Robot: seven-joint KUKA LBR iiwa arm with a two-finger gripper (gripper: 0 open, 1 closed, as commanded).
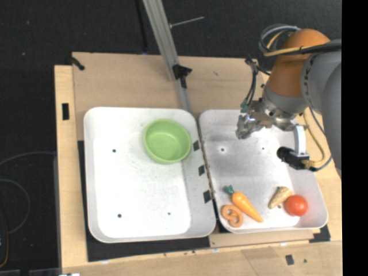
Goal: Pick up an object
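Observation:
In the right bin (pixel 253 160) several small items lie along the near edge: an orange carrot with a green top (pixel 245 204), a brown pretzel (pixel 232 215), a tan wedge-shaped piece (pixel 279 196) and a red tomato (pixel 296 205). My gripper (pixel 246 126) hangs over the far part of the right bin, well away from these items, with nothing visible between its fingers. A green bowl (pixel 167 141) sits in the far right part of the left bin (pixel 115 183).
A grey metal pole (pixel 164 39) slants down from the top to the gap between the bins. The arm's orange band (pixel 299 50) and cables stand at the upper right. Brown bench board surrounds both bins.

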